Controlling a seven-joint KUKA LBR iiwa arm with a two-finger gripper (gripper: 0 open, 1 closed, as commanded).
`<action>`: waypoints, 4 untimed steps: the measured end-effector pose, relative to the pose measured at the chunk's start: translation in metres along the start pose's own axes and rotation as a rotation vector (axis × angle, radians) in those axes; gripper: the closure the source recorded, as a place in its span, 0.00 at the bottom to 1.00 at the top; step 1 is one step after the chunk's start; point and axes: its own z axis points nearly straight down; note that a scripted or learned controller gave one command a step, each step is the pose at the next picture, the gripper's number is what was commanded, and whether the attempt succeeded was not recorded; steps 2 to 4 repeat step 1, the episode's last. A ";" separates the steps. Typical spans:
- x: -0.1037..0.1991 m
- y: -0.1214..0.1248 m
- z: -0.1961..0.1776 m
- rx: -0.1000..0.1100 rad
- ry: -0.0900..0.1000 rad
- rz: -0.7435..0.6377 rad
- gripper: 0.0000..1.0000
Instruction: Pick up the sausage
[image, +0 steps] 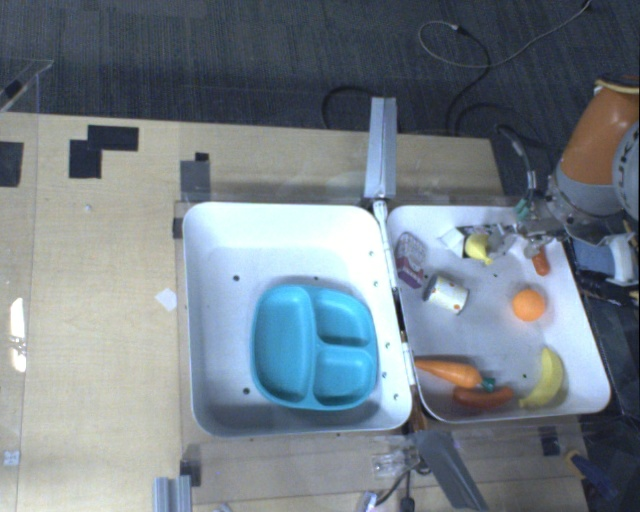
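The jaws (527, 228) hang over the far right corner of the right bin (590, 330); whether they are open or closed cannot be told. The sausage (483, 397) lies at the bin's near edge, just beside a carrot (450, 372) and near a banana (545, 380). A clean pick likely means straddling its narrow width, clear of the carrot. No writing is readable.
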 end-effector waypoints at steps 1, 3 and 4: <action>0.001 -0.005 0.026 -0.033 -0.015 -0.010 0.00; 0.001 -0.005 0.026 -0.033 -0.015 -0.010 0.00; 0.001 -0.005 0.026 -0.033 -0.015 -0.010 0.00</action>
